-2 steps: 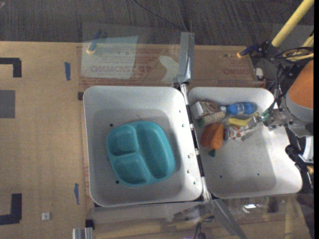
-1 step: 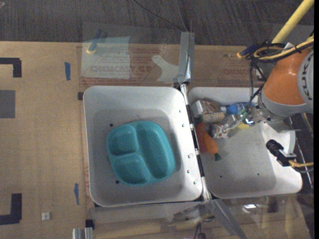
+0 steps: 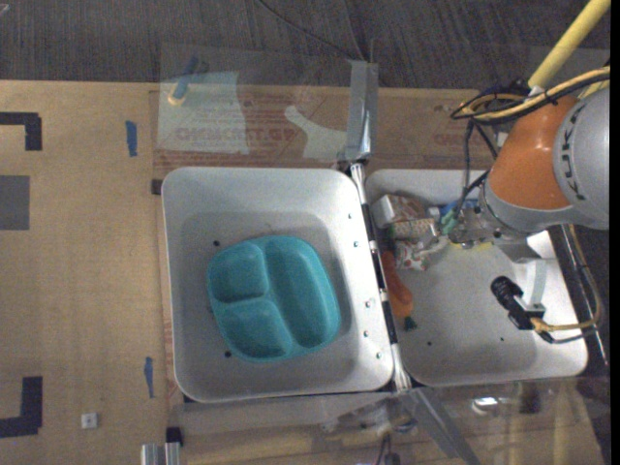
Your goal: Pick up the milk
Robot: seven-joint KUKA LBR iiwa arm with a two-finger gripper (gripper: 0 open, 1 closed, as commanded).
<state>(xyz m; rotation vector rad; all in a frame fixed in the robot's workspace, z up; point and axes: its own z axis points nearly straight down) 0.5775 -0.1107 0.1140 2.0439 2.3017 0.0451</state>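
The milk (image 3: pixel 412 240) is a small pale carton with reddish print, lying tilted near the left wall of the right bin (image 3: pixel 475 347). My gripper (image 3: pixel 448 231) hangs low over that bin, reaching in from the right. Its tip is right against the carton's right end. The wrist hides the contact, so I cannot tell whether the carton is held.
An orange item (image 3: pixel 398 293) lies along the right bin's left wall, just below the milk. A grey-white item (image 3: pixel 384 207) sits in that bin's upper left corner. The left bin (image 3: pixel 194 211) holds a teal divided plate (image 3: pixel 274 297).
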